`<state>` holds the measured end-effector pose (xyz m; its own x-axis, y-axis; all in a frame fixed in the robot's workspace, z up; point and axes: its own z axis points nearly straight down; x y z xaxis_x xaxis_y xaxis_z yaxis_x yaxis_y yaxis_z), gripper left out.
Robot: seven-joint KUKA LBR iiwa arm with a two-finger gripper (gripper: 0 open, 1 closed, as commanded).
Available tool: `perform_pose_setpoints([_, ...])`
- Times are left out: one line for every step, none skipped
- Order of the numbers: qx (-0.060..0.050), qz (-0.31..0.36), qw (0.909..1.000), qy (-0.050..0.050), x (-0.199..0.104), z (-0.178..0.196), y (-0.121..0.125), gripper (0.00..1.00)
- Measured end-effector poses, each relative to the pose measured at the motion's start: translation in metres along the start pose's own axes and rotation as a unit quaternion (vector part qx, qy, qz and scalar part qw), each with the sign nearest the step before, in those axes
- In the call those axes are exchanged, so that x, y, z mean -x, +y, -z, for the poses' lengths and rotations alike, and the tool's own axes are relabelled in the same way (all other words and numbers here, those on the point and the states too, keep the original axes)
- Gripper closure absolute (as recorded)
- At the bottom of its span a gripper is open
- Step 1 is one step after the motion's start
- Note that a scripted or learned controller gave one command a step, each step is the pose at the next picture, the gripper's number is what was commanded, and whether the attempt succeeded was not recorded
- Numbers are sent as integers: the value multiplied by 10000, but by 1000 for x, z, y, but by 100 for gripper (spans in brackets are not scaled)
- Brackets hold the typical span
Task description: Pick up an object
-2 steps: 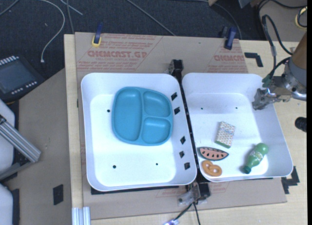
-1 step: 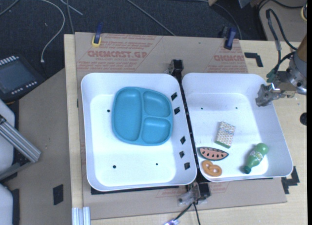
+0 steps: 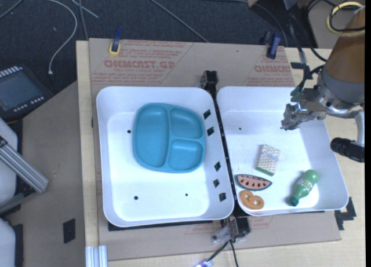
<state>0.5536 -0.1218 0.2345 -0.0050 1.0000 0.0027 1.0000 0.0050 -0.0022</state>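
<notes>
Camera view from above takes in two shallow white plastic bins side by side on a cardboard-covered bench (image 3: 174,57). Counting what lies in them: one plate, one small box, one watermelon slice, one pretzel-like piece, one bottle.

In the left bin (image 3: 116,202) there is a single thing, a light blue plastic plate with three compartments (image 3: 169,137), lying flat toward the bin's far half, nearer its right wall than its left.

The right bin (image 3: 243,106) holds the other four, all gathered toward its near edge. A small pale patterned box (image 3: 268,159) sits about midway across, apart from the rest. Nearer the near-left corner lies a toy watermelon slice, red with a dark rind (image 3: 254,182), and just beside it, against the near rim, a small orange-brown pretzel-shaped toy (image 3: 253,200); whether those two touch I cannot tell. A small green toy bottle (image 3: 303,187) lies on its side near the near-right corner, its cap end pointing toward the near rim.

My gripper (image 3: 288,122) hangs over the far-right part of the right bin, well apart from all four things. Its fingers are dark and small against the wrist, and I cannot tell whether they are spread or closed. Nothing shows between them. My arm is cut off at the right edge.
</notes>
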Motion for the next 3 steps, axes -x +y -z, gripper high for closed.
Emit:
perform_pose_setpoints([2,-1,10000,-3,-46,-6,8,100])
perform_pose_setpoints([-5,-1,10000,1,-98,-17,10,100])
perform_pose_setpoints([0,8,10000,2,-154,-25,15,100])
